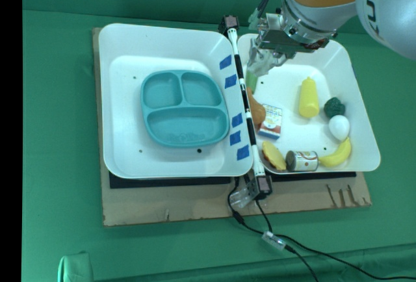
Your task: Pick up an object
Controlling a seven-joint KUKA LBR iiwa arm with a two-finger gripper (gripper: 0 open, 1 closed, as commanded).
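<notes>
My gripper point(260, 66) hangs low over the far left corner of the right bin point(354, 89), close to the divider between the bins. Just below it, against the bin's left wall, lies a small green object point(251, 81), partly hidden. Further along that wall are an orange-brown food item point(257, 112) and a small printed carton point(271, 121). A yellow bottle point(308, 98) stands to the gripper's right, apart from it. I see nothing held in the gripper.
The right bin also holds a dark green broccoli point(335, 107), a white egg point(338, 127), a banana point(337, 154), a can point(301, 160) and a sandwich-like piece point(273, 156). A teal divided plate point(184, 108) lies in the left bin point(123, 53). Cables trail off the bench front.
</notes>
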